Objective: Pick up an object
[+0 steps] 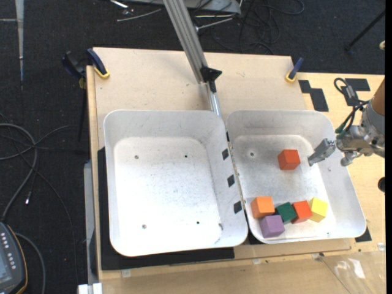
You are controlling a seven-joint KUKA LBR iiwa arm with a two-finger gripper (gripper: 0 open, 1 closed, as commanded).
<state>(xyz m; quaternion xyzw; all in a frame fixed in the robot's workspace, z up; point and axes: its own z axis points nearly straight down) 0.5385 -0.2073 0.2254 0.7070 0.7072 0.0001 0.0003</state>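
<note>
I'm seeing a matte red-orange cube (289, 159) sitting in the right bin (343, 170), just left of the jaws (334, 152) (spread open, gripping nothing), the arm reaching in low from the right.

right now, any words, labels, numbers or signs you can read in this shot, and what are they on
None can be read.
Blocks: plain faces, no print.
Black marks on the bin divider: blank tabs, no text.
Device at bottom left: buttons too small and blurred to read.
</note>
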